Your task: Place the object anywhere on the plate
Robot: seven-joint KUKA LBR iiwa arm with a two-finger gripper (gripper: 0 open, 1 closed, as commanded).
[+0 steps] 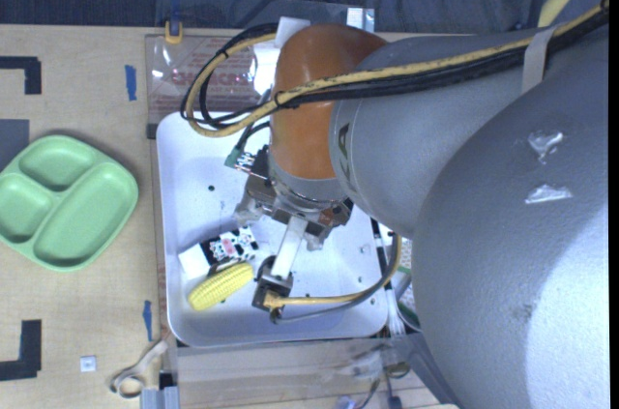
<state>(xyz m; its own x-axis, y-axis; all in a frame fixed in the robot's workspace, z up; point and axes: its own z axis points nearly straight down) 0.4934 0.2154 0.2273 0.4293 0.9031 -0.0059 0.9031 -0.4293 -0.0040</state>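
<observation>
A green plate with three compartments lies on the wooden bench, left of the white bin. Inside the bin, near its front left corner, a yellow corn cob lies on its side. Just above the cob sits a small black and white object with a red mark. My gripper hangs low over the bin under the orange wrist band, directly to the upper right of the black and white object. The wrist hides most of the gripper.
The grey arm covers the bin's right half and everything to the right of it. Blue tape marks and black squares dot the bench around the plate. A clear plastic sheet lies behind the bin.
</observation>
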